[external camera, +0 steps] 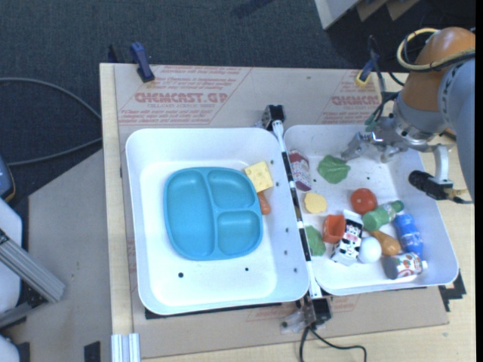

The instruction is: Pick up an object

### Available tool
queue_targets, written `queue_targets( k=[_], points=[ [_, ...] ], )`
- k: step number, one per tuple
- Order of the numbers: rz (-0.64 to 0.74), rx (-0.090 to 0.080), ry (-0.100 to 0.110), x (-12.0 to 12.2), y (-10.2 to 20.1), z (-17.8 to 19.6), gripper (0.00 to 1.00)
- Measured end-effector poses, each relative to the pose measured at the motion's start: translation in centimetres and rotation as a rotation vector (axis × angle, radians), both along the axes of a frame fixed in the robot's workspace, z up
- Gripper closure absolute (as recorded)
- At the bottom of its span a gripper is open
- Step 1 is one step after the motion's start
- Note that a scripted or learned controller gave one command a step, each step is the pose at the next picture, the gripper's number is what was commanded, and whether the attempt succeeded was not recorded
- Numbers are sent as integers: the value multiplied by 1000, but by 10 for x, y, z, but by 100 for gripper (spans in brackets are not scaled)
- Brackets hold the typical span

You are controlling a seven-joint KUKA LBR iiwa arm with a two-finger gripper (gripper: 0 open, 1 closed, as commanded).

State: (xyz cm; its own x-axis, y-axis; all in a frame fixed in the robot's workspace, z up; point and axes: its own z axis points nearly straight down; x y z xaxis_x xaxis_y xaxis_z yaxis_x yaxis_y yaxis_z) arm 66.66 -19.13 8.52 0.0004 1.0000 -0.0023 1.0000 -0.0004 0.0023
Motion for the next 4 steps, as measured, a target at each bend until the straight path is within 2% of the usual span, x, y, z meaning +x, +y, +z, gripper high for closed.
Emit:
queue_targets(
  k=[1,2,3,4],
  points=[
    [1,-1,-3,1,-31,119,0],
    [0,3,5,-82,8,13,0],
    [2,4,4,-98,64,-1,0],
    [0,3,2,-98,64,9,100]
  ],
)
